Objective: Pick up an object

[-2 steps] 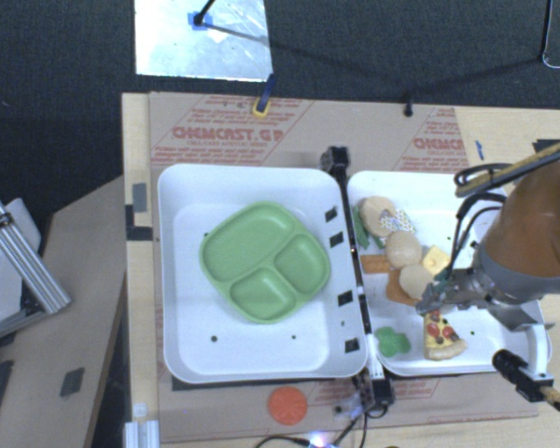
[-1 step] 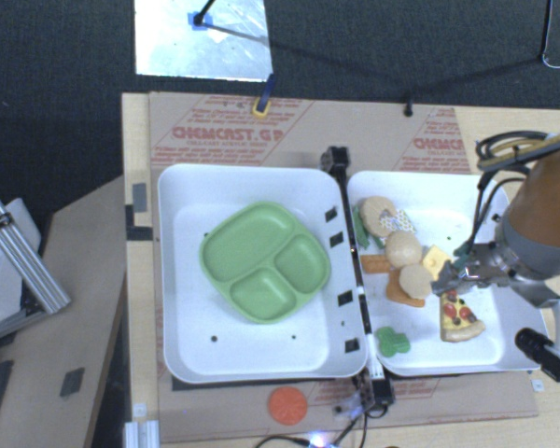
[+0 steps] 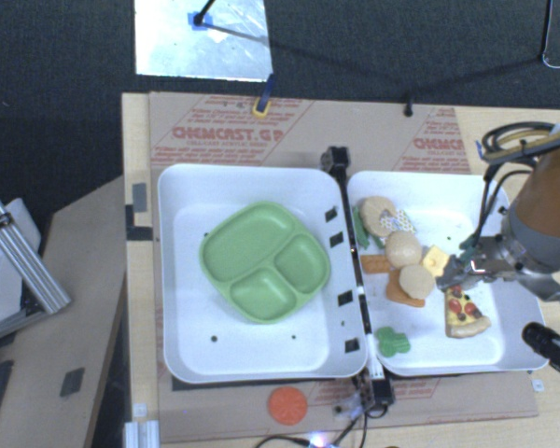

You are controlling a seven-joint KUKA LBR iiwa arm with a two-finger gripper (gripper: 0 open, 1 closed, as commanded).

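White right bin (image 3: 504, 357), triangular pizza slice (image 3: 466, 314) with red toppings, gripper (image 3: 455, 274) just above, grip state unclear

Dark carpet floor (image 3: 56, 82) all round, a shiny foil sheet (image 3: 205, 26) lying on it, and the tan bench (image 3: 84, 278) under cardboard (image 3: 289, 124).
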